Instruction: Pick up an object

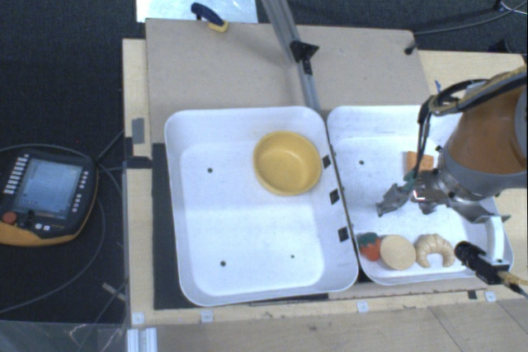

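- Below the gripper (pixel 394 200), toward the near rim of the right bin (pixel 371 128), you have three candidates in a row: a small red-and-green piece (pixel 368 244), a round cream-coloured roll (pixel 397 251) and a croissant (pixel 436 250).
- Gripper: grey, at the end of the arm (pixel 483 148), tip aimed toward the wall between the two bins. You see nothing between its fingers; whether the jaws stand wide or narrow you cannot tell, as the tip is small and blurred.
- Roll: nearest candidate, almost straight beneath the jaws toward the near rim, just beside them with a bare strip of bin floor between. Round, so no long axis to match.
- Croissant: touching or just beside the roll, on the arm's side of the jaws. Long axis runs roughly along the near rim, ends curling down.
- Red-and-green piece: on the far side of the roll from the croissant, close against the corner by the dividing wall; likely awkward for a finger to get round.
- Orange block (pixel 417 161): behind the jaws, partly hidden by cabling.
- Yellow bowl (pixel 286 162): well apart, across the divider in the left bin (pixel 206 260).
- Judgement: your move turns on a short shift toward the near rim, then down over the roll.
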You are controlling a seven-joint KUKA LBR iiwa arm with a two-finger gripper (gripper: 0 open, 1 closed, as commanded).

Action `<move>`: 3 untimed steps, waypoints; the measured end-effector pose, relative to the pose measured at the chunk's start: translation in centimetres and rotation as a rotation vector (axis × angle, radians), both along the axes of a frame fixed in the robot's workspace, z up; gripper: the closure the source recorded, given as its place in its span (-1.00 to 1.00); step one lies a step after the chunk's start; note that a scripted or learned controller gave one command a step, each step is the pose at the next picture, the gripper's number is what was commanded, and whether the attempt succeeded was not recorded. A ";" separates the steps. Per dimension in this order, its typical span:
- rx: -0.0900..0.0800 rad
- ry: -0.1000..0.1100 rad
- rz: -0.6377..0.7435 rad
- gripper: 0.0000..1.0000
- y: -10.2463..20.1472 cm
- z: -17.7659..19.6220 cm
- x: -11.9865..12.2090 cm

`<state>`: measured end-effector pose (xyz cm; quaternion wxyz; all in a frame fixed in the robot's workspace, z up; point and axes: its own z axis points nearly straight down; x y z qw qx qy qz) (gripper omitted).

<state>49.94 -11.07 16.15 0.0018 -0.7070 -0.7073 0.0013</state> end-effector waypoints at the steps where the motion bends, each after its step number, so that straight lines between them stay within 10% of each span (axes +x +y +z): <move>1: 0.000 -0.002 0.000 -1.00 0.0 -4.1 -0.2; 2: -0.001 -0.006 0.000 1.00 0.0 -2.9 -0.1; 3: -0.001 -0.009 0.001 1.00 0.5 1.9 0.9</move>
